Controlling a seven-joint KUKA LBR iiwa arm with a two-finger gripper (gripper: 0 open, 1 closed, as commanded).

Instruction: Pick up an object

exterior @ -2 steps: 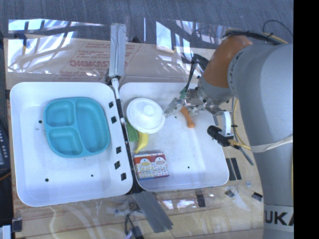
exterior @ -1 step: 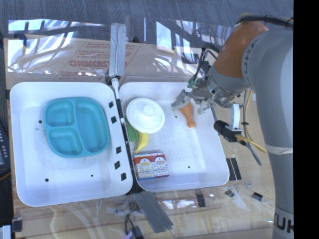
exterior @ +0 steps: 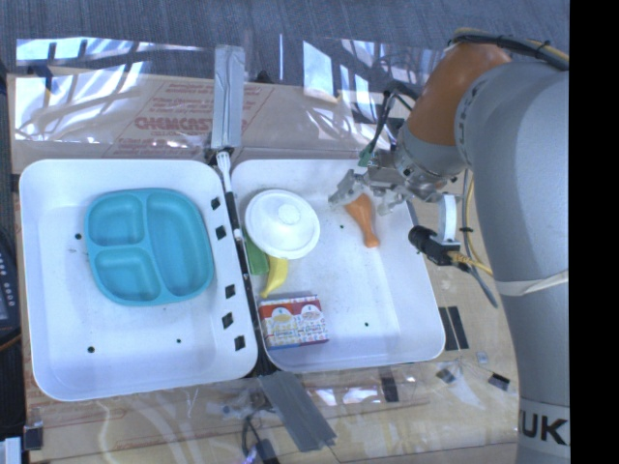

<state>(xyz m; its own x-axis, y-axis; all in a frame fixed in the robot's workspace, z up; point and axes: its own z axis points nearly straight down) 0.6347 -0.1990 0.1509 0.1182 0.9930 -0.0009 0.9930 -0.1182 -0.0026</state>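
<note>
An orange carrot-shaped object [exterior: 366, 224] lies on the floor of the right bin [exterior: 397, 303], near its far right side. My gripper [exterior: 366, 197] hangs over the carrot's upper end. Its fingers [exterior: 342, 191] stand apart on either side of that end and are open, wider than the carrot. A round white lid [exterior: 281, 223] sits at the bin's left side, covering part of a yellow banana [exterior: 277, 275] and a green item [exterior: 254, 258]. A red and white box [exterior: 293, 321] lies near the bin's front edge.
The left bin [exterior: 58, 336] holds a teal divided plate [exterior: 149, 246]. A black hinge strip [exterior: 230, 259] runs between the two bins. The grey arm [exterior: 513, 162] comes in from the right, above the right bin's edge. Bare white floor lies to the right of the box.
</note>
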